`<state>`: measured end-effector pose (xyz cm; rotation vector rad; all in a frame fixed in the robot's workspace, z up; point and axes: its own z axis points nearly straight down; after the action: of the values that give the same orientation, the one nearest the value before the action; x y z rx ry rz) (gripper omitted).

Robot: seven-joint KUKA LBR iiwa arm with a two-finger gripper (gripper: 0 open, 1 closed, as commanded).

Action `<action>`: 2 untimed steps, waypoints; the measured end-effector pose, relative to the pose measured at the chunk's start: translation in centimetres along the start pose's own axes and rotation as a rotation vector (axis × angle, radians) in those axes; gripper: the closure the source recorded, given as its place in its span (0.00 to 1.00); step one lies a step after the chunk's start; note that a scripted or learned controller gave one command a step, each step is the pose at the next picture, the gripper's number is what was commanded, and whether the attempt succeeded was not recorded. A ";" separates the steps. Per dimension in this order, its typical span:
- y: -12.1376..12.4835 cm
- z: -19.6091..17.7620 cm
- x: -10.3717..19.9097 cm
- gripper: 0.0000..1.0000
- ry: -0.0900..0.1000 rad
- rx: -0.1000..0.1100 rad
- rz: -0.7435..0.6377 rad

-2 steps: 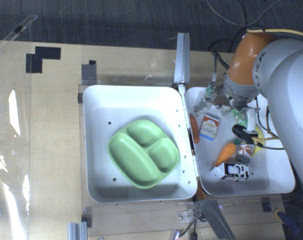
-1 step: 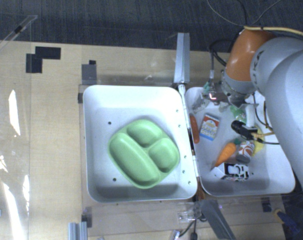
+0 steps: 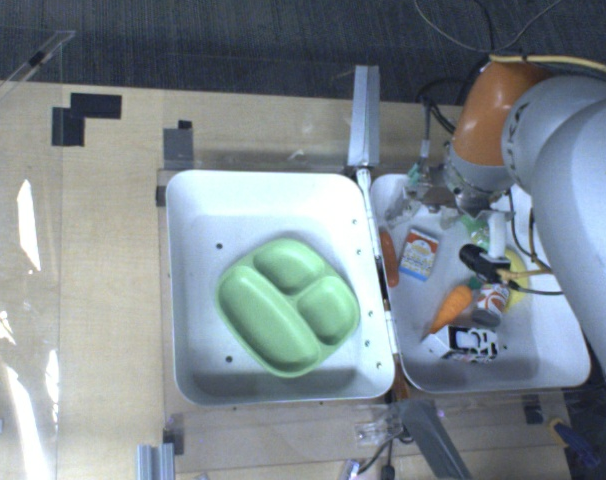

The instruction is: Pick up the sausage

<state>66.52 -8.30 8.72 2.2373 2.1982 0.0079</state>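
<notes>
Sausage point(image 3: 387, 258) hugs bin wall point(image 3: 368, 230) (carton point(image 3: 418, 255) beside).

Robot lab bench set up for bin-picking trials.
A pale wooden bench point(image 3: 93, 268) carries two white bins point(image 3: 193, 268) clamped by metal brackets point(image 3: 364, 118), with loose cables point(image 3: 483, 18) trailing over dark carpet point(image 3: 233, 13) beyond its far edge, beside a grey industrial arm point(image 3: 573, 168).

Glossy green plastic plate point(image 3: 288, 306), smooth white plastic bins point(image 3: 198, 298), pale matt wood bench point(image 3: 83, 268), glossy orange band point(image 3: 488, 108)
</notes>
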 end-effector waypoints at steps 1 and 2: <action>0.6 0.0 0.2 0.00 -0.001 -0.001 -0.021; 0.6 0.0 0.2 0.00 -0.001 -0.001 -0.021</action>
<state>67.09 -8.12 8.75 2.2128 2.2210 0.0080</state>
